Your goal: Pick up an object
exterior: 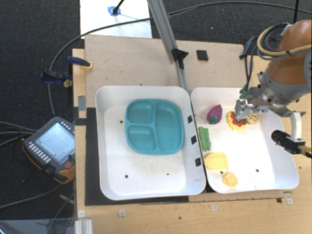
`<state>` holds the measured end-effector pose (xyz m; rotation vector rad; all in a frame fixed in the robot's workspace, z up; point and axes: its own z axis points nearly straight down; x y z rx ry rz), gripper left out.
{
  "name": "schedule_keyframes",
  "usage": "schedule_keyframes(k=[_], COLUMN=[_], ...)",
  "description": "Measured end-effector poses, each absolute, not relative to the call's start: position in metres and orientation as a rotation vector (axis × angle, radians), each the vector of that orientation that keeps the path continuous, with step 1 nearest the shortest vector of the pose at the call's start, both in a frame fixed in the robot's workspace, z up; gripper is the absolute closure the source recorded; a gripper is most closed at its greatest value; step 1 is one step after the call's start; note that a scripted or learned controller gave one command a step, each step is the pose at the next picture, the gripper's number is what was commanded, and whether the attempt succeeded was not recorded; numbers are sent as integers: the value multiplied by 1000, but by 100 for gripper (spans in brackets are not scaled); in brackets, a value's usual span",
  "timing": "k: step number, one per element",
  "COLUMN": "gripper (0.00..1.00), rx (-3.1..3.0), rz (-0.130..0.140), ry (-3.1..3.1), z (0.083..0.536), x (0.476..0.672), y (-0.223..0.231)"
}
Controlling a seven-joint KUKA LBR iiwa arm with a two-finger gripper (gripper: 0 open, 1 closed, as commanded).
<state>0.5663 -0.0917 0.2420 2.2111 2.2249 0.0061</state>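
Over the right-hand bin (287,179), the claw (241,115) hangs low at the end of the grey arm (285,77), right above a small red and yellow toy (237,124) on the bin floor. Whether the claw is open or closed cannot be told from this angle, and nothing can be seen gripped in it. Touching that toy on the arm's side is a tan dotted piece (252,118). Just to the claw's far side, away from the arm, lies a purple toy (214,113). Further off and nearer the camera lie a green piece (204,138), a yellow lump (216,160) and a small orange lump (229,179). Well beyond them, the other bin (109,174) holds a teal divided tray (154,126). Both bins sit on the desk (131,62).
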Motion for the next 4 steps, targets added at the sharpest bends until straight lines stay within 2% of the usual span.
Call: schedule_keyframes(k=[3,4], gripper=[100,100], rx=[2212,2210], rz=[2,4], ry=[2232,2232], z=[217,230], x=[537,529], y=[54,103])
